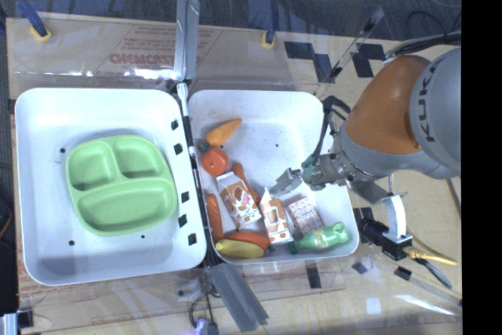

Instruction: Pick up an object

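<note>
Camera view: my grey and orange arm (396,125) reaches in from the right over the right bin (259,102). The left bin (39,121) holds a green divided plate (120,184). My gripper (292,178) hangs low in the right bin, just above the small cartons (271,212); whether it is clenched or released I cannot tell. Nearby lie a green bottle (320,238), a carrot (223,131), a tomato (215,162) and a banana (239,249), all resting on the bin floor.
</note>
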Tool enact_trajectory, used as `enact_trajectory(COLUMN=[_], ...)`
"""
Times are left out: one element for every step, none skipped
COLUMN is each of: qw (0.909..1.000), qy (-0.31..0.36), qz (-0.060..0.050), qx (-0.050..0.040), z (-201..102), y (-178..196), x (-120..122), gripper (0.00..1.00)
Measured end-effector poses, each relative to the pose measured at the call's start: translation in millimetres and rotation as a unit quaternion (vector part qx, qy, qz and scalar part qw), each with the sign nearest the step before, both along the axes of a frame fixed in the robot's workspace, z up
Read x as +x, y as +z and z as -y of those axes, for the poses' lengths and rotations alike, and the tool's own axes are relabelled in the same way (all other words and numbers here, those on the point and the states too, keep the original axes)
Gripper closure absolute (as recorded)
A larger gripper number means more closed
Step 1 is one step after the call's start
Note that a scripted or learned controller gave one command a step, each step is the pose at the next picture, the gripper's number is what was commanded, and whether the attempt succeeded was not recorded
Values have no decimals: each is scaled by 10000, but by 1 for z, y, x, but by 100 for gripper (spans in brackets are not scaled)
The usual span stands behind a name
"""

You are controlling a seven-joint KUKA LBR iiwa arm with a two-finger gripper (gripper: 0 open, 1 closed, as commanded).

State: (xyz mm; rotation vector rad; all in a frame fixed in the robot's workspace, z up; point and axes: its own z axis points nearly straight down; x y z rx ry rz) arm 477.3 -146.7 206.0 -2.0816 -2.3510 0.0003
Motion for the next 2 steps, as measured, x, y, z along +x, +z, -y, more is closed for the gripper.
enact_trajectory(qw=[9999,9999], qy=[117,145], qz=[4,-1], qx=[-5,-3], z=[34,34], y=[7,17], x=[4,5], gripper=[0,100])
